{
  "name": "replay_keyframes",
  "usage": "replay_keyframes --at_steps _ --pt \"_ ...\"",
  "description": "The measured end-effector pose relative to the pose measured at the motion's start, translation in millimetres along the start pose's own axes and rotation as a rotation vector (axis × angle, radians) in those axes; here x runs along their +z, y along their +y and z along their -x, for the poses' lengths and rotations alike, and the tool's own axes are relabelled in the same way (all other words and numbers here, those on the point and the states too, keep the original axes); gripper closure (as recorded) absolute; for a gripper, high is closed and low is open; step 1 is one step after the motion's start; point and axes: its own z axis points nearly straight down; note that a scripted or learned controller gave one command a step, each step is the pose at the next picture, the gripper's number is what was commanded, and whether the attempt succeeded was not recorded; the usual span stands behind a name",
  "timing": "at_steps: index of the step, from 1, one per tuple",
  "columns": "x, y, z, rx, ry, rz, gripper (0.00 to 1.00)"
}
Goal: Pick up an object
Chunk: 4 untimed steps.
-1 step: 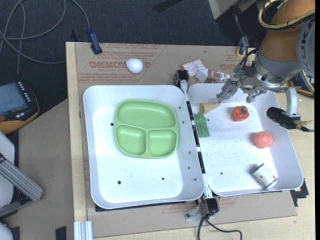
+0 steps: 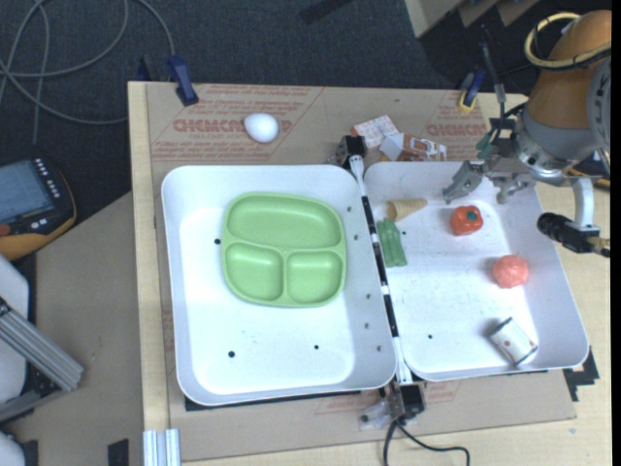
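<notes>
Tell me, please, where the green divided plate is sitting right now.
The green divided plate lies in the left bin of the camera view, toward its upper middle, across the divider from the green strip in the right bin.

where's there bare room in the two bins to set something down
Left bin: open floor below the green tray, toward the near rim. Right bin: a bare patch between the green block, pink ball and white cylinder. Crowded at its far end, around the tomato and gripper.

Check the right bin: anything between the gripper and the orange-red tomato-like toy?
Nothing visible. The gripper hangs over the right white bin's far end, and the orange-red tomato-like toy lies just below it on bare floor, apart from the pink lumpy ball.
</notes>
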Motion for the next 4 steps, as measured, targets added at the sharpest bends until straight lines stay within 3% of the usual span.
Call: replay_keyframes --at_steps 1,2,3,4 --pt "73.8 -16.2 -2.8 -0.001 0.002 -0.002 0.0" --pt "71.7 26.5 44.7 -0.003 0.004 -0.001 0.0" --pt "61.2 27.2 45.0 -0.003 0.001 0.003 1.0" --pt "73.6 -103.5 61.9 0.001 0.001 -0.002 1.0"
